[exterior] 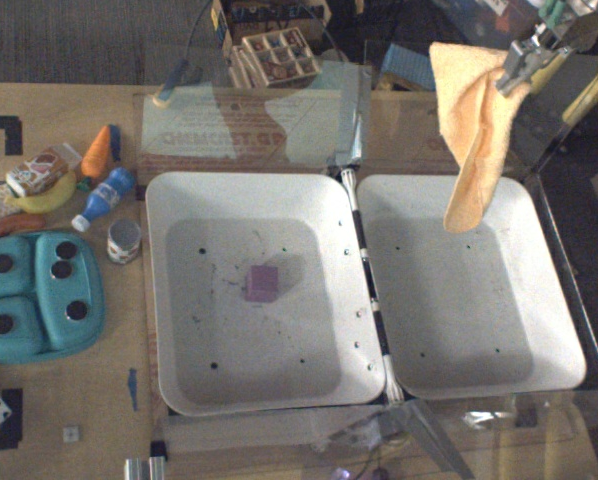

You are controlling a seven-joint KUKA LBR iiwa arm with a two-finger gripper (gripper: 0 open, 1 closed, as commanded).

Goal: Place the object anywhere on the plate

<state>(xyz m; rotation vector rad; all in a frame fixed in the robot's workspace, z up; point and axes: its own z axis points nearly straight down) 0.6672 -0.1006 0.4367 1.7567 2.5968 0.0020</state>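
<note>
A pale orange cloth point(474, 133) hangs in a long fold from my gripper point(509, 72) at the upper right. The gripper is shut on the cloth's top corner, and the cloth's lower end dangles over the far edge of the right bin point(539, 368). A small flat purple square point(262, 283) lies near the middle of the left bin point(179, 200). I see nothing here that is clearly a plate.
On the bench left of the bins lie a teal moulded tray point(39, 293), a small can point(124, 240), a blue bottle point(104, 198), a toy carrot point(99, 151) and a banana point(44, 200). A cardboard box point(274, 53) stands behind the left bin.
</note>
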